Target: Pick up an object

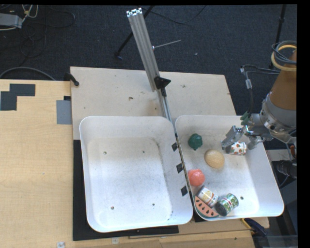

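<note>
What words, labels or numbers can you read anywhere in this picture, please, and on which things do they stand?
None can be read.
Two small cans in the right bin: printed labels, too small and blurred.
Small patterned thing at the gripper: print too blurred.
Checkered tag topping the metal rail: squares, no letters.

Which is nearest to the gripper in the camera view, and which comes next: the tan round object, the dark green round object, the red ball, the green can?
From the gripper:
1. Tan round object, just below-left.
2. Dark green round object, further left.
3. Red ball, by the bin divider.
4. Green can, at the near rim.
</note>
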